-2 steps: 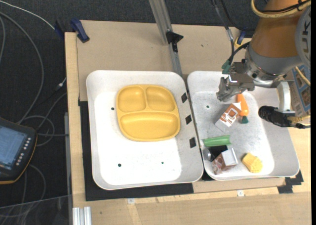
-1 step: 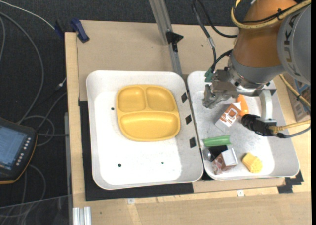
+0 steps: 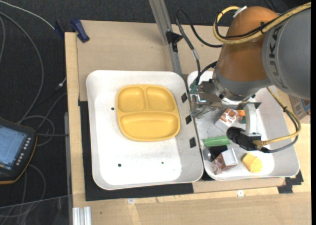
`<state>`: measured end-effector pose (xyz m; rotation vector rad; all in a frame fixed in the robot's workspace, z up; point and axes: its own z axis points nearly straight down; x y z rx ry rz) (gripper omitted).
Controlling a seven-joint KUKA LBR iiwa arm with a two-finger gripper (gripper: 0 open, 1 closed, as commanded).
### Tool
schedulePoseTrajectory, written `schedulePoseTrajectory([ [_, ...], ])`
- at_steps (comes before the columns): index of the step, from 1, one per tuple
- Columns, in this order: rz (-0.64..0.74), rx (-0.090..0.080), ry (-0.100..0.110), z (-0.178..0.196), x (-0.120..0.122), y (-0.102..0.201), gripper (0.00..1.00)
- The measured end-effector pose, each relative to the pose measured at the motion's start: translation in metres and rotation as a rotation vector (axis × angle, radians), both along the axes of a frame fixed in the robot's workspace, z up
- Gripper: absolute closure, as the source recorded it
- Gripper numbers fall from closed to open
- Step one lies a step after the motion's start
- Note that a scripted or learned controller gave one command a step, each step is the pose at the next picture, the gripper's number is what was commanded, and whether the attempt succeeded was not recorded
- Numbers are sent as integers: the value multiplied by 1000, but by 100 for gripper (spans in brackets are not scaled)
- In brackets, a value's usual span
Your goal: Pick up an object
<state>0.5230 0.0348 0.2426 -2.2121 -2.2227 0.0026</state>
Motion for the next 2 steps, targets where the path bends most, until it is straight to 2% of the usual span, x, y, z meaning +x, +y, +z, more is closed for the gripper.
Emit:
schedulePoseTrajectory([
  [1,3,1,0,3,-21,56,100],
  [2,-4,-1,-2,3,-20,52,0],
])
